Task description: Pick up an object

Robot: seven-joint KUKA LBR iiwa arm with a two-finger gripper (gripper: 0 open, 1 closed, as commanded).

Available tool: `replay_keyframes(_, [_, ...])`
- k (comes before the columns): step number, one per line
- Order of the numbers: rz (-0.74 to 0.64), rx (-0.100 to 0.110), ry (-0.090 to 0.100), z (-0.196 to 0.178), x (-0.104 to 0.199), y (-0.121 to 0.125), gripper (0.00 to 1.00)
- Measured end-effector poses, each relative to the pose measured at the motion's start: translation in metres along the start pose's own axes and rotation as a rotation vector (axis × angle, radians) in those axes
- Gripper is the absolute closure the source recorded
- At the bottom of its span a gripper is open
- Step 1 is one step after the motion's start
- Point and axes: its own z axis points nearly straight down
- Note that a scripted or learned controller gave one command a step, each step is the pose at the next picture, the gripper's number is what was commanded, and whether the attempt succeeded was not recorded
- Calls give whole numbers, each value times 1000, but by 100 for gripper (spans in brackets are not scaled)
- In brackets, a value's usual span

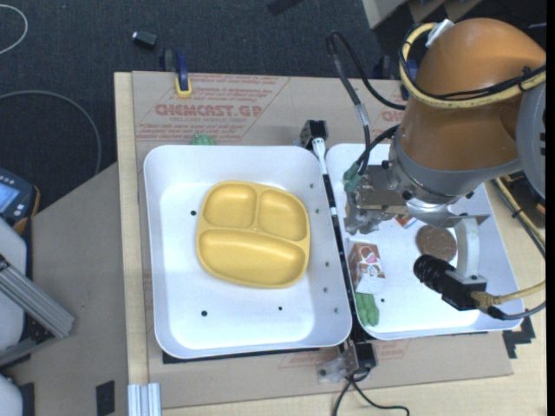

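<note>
Orange-banded arm hangs over the right bin point(499, 258); its gripper point(364, 215) sits near the bin's left wall, state unclear. A packet point(368, 263) lies just below; it could slip or jam against the wall.

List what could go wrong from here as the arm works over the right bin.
1. The gripper sits close to the divider between the bins, so a descent may clip the rim.
2. The small card and green item lie flat near that wall, hard to grasp.
3. The arm hides part of the right bin.
</note>
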Motion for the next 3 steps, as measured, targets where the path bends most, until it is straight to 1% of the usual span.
replay_keyframes(1, [-2, -19, 3, -75, 84, 1, 100])
replay_keyframes(2, [7, -13, -1, -81, 79, 1, 100])
replay_keyframes(3, [6, -16, 0, -91, 80, 2, 100])
